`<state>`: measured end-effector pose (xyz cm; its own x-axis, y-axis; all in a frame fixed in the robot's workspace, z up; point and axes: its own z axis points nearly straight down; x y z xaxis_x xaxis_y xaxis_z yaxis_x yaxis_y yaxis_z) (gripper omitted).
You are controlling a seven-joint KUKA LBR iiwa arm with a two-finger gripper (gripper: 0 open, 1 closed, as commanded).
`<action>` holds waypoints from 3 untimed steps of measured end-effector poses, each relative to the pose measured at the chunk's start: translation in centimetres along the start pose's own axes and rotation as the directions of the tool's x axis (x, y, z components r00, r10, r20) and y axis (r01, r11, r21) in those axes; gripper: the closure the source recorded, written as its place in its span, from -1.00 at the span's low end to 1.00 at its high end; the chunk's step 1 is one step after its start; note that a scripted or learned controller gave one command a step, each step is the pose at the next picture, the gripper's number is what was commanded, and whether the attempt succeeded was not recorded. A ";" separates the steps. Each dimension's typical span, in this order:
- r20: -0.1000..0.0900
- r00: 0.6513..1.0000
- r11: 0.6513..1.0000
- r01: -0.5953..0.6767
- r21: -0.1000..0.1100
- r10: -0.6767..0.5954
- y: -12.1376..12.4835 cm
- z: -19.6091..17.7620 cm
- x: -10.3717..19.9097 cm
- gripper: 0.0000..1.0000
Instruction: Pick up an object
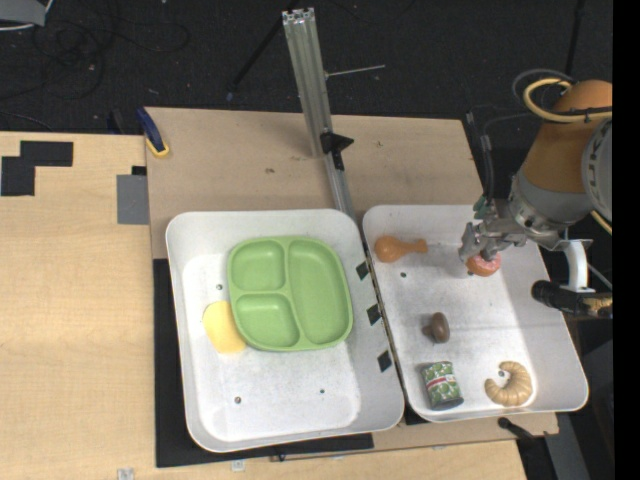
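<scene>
- Worktop (250,153): a tan board carrying two shallow white bins side by side, with a metal post (312,88) rising from its far part.
- Left bin (290,408): holds a green divided plate (290,293) with three compartments, lying flat in the bin's far half. A yellow object (222,328) lies touching the plate's left rim, partly tucked under it.
- Right bin (480,308): holds five loose things. An orange, drumstick-shaped item (398,249) lies near the far left corner. A small dark brown lump (436,326) sits near the middle. A green can (440,384) lies on its side near the front edge, and a tan croissant-shaped piece (510,383) lies just to its right, near the front right corner.
- Arm (560,168): grey with an orange band, reaching in from the right over the far right part of the right bin.
- Pincer (484,255): pointed downward over the right bin, its fingers pinching a small pink, ring-shaped object (484,264), which shows between the fingertips and just below them.
- Whether the pink object is lifted clear of the bin floor or still rests on it cannot be told.
- The pink object lies well apart from the brown lump and to the right of the orange item.
</scene>
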<state>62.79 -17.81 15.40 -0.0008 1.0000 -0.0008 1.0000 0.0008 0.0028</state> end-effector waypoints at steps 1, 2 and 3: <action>0.000 1.000 1.000 0.000 0.001 0.000 0.8 -4.7 -0.6 1.00; 0.000 1.000 1.000 -0.001 0.000 0.001 0.4 -9.1 -0.9 1.00; -0.004 1.000 1.000 0.004 0.008 -0.004 -1.5 -8.0 4.7 1.00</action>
<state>61.25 -13.06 23.40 -0.0046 1.0000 0.0027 1.0000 0.0046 -0.0050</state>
